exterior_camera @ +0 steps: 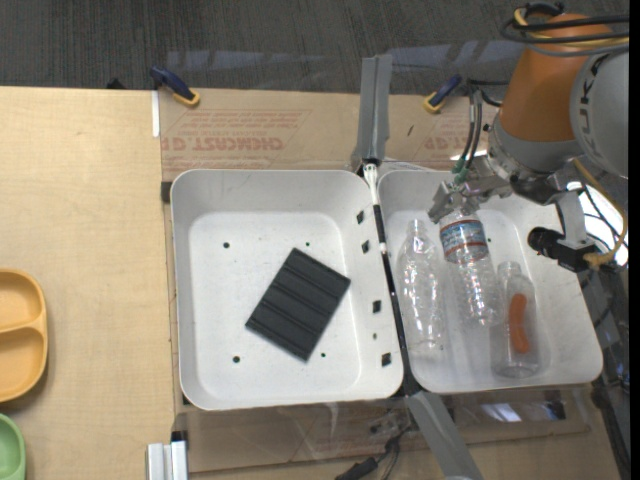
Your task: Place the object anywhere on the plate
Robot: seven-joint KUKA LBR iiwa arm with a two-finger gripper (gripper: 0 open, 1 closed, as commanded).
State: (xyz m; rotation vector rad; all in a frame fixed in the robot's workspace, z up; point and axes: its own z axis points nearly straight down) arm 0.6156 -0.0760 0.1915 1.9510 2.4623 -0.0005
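the arm reaches in from the right, its orange band above the right bin [560, 368]. the hand [458, 200] sits low at the far edge of that bin, directly over the cap end of a clear bottle with a blue-and-white label [466, 258]. whether the hand is released or clenched on the bottle cannot be told; its tips merge with the bottle neck in this view.

three clear plastic bottles lie in the right bin: the labelled bottle in the middle, a bare crumpled bottle [421, 288] to its left against the divider, and a bottle with an orange item inside [516, 320] to its right. the labelled bottle is the likely task thing, judged by the position of the hand. it lies lengthwise, cap toward the far wall, touching or just beside its neighbours.

handling, as a judgement: the bottle is light, thin-walled, and smooth. it will dent under pressure and may roll or slip. take hold across the neck or just below the cap, where the plastic is stiffest.

the left bin [200, 268] holds a flat black ridged plate [298, 303], set at a slant near its centre. a yellow divided tray [18, 333] rests at the left edge of the tabletop [80, 198].
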